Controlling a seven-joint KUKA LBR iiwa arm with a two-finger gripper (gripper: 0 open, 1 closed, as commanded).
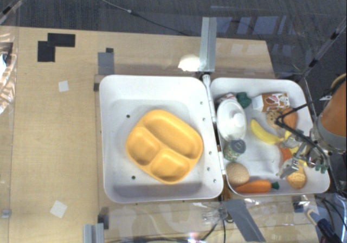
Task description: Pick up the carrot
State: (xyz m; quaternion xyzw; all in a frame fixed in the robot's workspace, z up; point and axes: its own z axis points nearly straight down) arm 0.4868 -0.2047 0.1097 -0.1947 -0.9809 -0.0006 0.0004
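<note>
Overhead view of the desk [49, 144] with two shallow white bins side by side. The left bin [116, 128], at the centre of the frame, holds a yellow divided tray [164, 145] with three compartments, set at a slant. The right bin [301, 93] holds the loose items. The carrot [254, 186], orange with a dark green end pointing right, lies roughly level along the bin's lower wall, touching a round tan ball [237, 173] at its upper left. A white cup [231, 117] stands at the bin's upper left, with a small jar [235, 148] below it and a banana [263, 133] to the right of both. A printed snack packet [274, 102] lies near the upper wall. The arm enters at the right edge of the frame; the hand [295, 163] sits low in the bin's lower right, above and to the right of the carrot and apart from it, just beside a small orange piece [286, 154] and a bread-coloured roll [296, 180]. Whether its fingers are apart or together cannot be told.
</note>
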